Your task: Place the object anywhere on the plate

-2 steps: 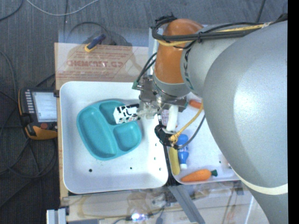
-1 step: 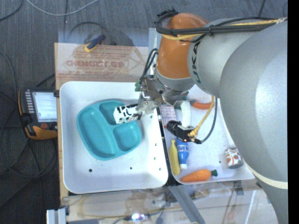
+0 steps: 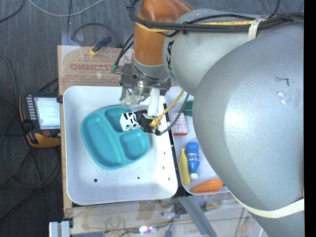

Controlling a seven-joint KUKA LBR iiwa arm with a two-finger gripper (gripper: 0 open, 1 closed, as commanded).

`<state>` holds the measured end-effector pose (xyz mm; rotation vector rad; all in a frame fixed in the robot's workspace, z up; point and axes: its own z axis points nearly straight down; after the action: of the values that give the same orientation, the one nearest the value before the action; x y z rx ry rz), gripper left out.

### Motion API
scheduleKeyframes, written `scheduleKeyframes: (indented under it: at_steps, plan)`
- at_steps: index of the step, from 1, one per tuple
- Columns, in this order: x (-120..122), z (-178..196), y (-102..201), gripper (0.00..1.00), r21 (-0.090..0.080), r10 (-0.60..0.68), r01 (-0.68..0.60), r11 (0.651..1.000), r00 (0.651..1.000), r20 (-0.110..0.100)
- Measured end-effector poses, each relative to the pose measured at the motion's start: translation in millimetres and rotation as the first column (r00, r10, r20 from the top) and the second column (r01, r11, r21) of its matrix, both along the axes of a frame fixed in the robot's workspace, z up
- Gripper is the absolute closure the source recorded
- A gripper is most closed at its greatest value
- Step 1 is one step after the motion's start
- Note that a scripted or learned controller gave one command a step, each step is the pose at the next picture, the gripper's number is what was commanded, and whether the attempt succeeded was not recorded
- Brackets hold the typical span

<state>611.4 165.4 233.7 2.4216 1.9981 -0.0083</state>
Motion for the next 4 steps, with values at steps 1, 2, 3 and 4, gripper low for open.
scheduleKeyframes:
  at_steps: [1,2,3,4]
  plan:
    - [0.1,0.1,-0.2,0.0,-0.001,0.0,0.0,1.0,1.0,0.0]
    - [19.1,7.8,-59.5,0.0,0.0,0.167,-0.167,0.986,0.986,-0.001]
    - [33.2,200.4,12.0,0.0,0.001,0.45,-0.45,0.893,0.893,0.003]
    - [33.4,208.5,13.2,1.0,-0.001,0.45,-0.45,0.893,0.893,0.001]
